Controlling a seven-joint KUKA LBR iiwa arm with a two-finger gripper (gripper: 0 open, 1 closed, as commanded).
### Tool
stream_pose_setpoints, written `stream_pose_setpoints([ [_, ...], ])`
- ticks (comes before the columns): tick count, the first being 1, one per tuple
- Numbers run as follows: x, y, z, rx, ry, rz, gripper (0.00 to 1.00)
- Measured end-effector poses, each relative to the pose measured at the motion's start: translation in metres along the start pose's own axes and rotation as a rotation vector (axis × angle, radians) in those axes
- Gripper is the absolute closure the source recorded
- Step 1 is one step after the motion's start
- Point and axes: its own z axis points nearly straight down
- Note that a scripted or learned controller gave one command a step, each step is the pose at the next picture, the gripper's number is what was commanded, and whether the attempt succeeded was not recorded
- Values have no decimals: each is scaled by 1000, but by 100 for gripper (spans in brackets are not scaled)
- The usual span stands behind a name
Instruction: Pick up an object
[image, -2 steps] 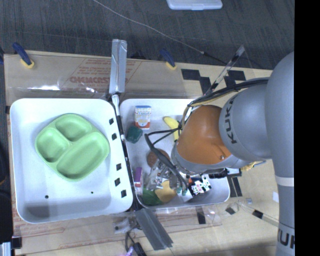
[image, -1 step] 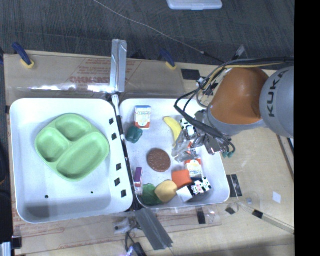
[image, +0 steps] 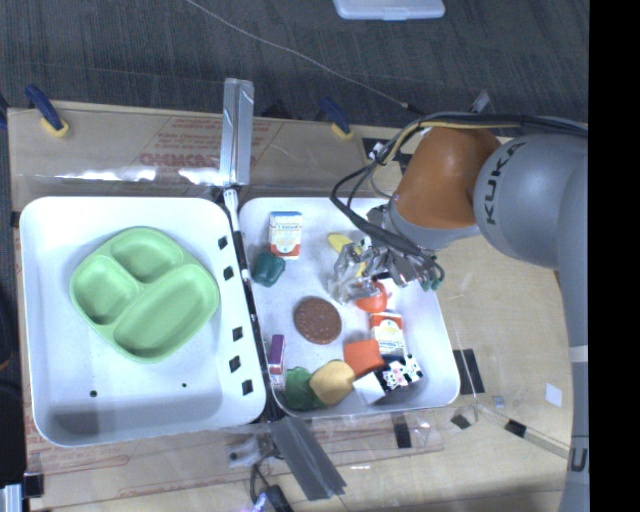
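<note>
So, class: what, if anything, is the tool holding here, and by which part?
It cannot be told. The tool sits low in the right bin just above a small orange-and-white item, but no grip on anything is visible.

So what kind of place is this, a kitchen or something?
More likely a robot lab test bench than a kitchen: a grey and orange arm reaches over two white bins, one holding a green divided plate, the other small toy foods like a brown patty.

Even, soft overhead light, mild glare on the white bins (image: 60, 330), slightly blurry detail.
</note>
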Motion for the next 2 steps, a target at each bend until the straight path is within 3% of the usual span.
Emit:
stream_pose_setpoints([
  [1, -4, 17, 1, -3, 5, 144, 0],
  [2, 62, -4, -35, 1, 2, 273, 0],
])
